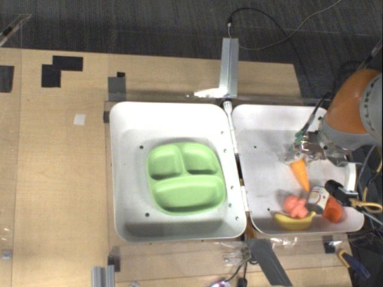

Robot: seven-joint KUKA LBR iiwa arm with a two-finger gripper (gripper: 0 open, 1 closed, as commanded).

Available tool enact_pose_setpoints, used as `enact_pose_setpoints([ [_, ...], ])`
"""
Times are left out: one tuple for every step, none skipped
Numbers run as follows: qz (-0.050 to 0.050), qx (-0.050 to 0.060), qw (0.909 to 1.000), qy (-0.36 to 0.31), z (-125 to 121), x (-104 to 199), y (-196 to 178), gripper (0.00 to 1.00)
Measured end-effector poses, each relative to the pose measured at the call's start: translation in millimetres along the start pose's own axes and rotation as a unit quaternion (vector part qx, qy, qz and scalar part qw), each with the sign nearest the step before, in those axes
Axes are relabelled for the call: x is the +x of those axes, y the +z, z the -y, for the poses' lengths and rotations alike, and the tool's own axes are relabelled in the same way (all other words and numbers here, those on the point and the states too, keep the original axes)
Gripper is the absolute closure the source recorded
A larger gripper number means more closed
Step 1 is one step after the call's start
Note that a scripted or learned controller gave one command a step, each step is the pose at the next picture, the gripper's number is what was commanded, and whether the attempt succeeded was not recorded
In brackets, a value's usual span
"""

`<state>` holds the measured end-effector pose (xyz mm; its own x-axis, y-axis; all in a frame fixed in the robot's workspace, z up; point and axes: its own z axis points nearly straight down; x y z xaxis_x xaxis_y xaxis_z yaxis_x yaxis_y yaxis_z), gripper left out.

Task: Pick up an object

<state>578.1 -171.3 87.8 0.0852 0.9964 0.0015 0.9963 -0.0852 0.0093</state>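
Broadly spanning the tabletop [54,178]: two white bins, the left bin [128,160] carrying a green divided plate [185,177]. Reaching into the right bin [263,172] from the right, the grey arm [353,109]. Hanging just above the orange carrot [300,173], the hand [306,148], grip unreadable. Lying near the front wall: pink toy [295,205], yellow banana [294,221], small orange piece [333,211].

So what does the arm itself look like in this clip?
The arm comes in from the right: a rounded orange band with grey casing on either side of it. At its end sits a small metallic gripper with dark parts, and a thin dark cable runs along it towards the wrist. No markings are legible.
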Motion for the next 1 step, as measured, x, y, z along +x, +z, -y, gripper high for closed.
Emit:
enact_pose_setpoints([
  [0.001, 0.004, 0.9998, -0.021, 15.2, 50.0, -113.0, 1.0],
])
